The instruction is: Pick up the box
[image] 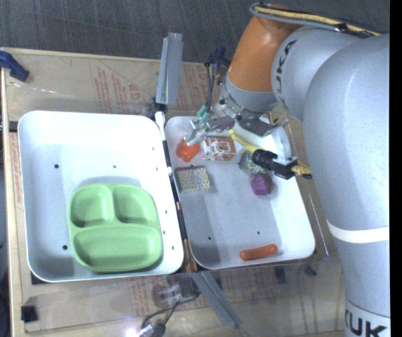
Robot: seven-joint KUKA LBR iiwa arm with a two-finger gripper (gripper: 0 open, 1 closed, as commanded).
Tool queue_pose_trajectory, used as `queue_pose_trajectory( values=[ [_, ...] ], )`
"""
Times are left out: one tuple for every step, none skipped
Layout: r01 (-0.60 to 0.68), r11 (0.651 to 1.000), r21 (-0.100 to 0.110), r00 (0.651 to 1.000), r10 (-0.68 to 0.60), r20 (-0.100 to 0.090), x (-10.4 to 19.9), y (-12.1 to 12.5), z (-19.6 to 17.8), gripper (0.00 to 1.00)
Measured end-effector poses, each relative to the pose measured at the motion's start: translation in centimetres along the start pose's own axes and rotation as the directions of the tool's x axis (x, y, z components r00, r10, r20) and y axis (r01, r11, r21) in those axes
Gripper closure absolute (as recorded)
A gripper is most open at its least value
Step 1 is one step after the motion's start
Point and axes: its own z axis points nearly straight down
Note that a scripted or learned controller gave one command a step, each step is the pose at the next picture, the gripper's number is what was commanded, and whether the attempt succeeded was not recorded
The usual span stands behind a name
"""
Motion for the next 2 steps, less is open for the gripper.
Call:
queue_pose_trajectory(
  values=[
    [0.006,1.000,0.000,1.000,-0.006,-0.001,0.10,0.10,-1.01,1.00],
    [0.007,1.000,0.000,1.000,-0.007,-0.001,0.14,0.11,-1.00,0.00]
  ],
)
